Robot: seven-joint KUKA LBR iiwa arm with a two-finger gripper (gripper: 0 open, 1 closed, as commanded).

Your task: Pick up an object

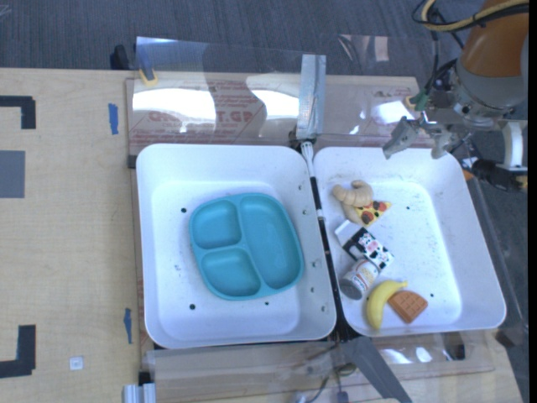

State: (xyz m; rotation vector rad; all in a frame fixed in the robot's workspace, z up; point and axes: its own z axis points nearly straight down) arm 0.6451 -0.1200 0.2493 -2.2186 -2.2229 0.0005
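Observation:
My gripper [418, 142] hangs above the far edge of the right bin [445, 225], its two dark fingers spread apart with nothing between them. Below it, along the bin's left side, lie several small objects: a tan toy figure [353, 195], a pizza-slice toy [370, 213], a black-and-white box [367, 248], a small can [357, 279], a yellow banana [379, 301] and an orange waffle piece [408, 306]. All of them lie well nearer the camera than the gripper.
The left bin [168, 183] holds a blue divided plate [245, 244]. A clear plastic wall [218, 99] and a metal post [310, 95] rise behind the bins. The right half of the right bin is bare white floor.

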